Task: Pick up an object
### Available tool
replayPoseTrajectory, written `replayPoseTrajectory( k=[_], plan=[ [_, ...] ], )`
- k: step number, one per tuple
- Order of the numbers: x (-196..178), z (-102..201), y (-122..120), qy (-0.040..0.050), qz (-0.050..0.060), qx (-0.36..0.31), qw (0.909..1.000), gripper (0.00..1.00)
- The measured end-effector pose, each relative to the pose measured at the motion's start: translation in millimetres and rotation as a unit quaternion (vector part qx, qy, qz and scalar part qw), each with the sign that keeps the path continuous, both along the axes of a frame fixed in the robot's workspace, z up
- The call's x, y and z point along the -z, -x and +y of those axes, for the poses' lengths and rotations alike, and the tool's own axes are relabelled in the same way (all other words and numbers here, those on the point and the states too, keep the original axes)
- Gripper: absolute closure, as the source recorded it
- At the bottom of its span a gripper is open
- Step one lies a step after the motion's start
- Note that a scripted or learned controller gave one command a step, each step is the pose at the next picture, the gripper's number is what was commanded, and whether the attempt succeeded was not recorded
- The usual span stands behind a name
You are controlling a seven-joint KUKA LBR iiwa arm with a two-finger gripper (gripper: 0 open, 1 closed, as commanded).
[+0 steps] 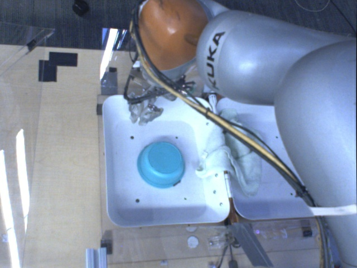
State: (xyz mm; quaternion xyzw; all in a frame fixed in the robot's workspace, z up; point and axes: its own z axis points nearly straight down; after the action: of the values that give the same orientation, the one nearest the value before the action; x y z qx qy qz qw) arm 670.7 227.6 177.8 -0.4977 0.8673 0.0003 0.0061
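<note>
Claw hangs over the left bin's far corner (grip state unclear), apart from the blue bowl and white cloth.

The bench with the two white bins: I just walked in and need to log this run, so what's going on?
The grey KUKA arm reaches in over the left white bin, its gripper low near the bin's far corner. A round blue plastic bowl sits in that bin, apart from the gripper. A crumpled white cloth is draped across the divide between bins.
</note>
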Motion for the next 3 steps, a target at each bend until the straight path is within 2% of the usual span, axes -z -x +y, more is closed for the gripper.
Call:
replayPoseTrajectory(
  k=[1, 2, 3],
  plan=[
    [50.5, -2.6, -1.5, -0.0015, -0.003, -0.015, 0.9999, 1.00],
    [-7.3, -13.5, 0.5, 0.0006, 0.000, -0.055, 0.9985, 1.00],
    [-16.9, -3.1, 0.9, 0.0014, 0.002, -0.091, 0.9958, 1.00]
  ],
)
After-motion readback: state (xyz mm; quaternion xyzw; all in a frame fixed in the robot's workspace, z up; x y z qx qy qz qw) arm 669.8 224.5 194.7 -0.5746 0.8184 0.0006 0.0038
